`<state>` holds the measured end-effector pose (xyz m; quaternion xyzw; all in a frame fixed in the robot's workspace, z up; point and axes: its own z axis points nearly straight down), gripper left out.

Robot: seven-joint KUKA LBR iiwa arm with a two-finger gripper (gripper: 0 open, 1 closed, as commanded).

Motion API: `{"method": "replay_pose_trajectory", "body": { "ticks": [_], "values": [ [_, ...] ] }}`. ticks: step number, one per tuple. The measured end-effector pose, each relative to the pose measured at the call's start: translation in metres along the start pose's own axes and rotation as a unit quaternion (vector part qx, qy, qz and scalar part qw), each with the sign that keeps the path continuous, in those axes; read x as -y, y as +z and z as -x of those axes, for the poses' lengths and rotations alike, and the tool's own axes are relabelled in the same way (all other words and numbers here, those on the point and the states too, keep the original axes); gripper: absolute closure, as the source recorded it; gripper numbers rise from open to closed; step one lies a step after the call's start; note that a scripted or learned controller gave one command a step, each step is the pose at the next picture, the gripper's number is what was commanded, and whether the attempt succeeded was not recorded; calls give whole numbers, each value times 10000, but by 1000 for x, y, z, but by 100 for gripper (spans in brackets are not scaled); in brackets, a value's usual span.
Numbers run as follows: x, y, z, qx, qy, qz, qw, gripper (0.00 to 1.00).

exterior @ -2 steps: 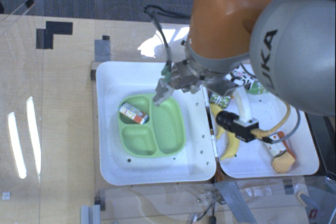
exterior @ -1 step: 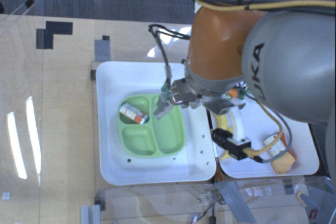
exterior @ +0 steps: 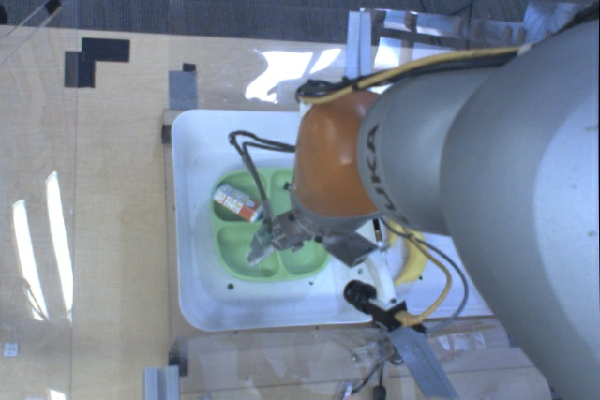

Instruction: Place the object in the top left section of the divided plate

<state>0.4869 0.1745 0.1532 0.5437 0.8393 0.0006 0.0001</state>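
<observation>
1. The big grey arm [exterior: 487, 164] with its orange band [exterior: 330, 159] reaches in from the right, over the white bin [exterior: 192, 201].
2. The gripper [exterior: 262, 246] hangs low over the green divided plate [exterior: 239, 258], pointing down and to the left.
3. Its two fingers look a little apart, and nothing sits between them.
4. A small can [exterior: 236, 201] with a white and orange label lies on its side up and to the left of the gripper, close by but not touching it.
5. The can rests in the upper left part of the plate.
6. A yellow banana [exterior: 412, 265] peeks out to the right of the gripper, partly hidden under the arm.
7. A black cable [exterior: 251, 143] loops above the gripper.
</observation>
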Motion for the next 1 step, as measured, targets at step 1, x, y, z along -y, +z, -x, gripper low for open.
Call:
{"method": "replay_pose_trajectory", "body": {
  "ticks": [1],
  "values": [
    [14,-65,34,6,187,22,9998,0]
  ]
}}
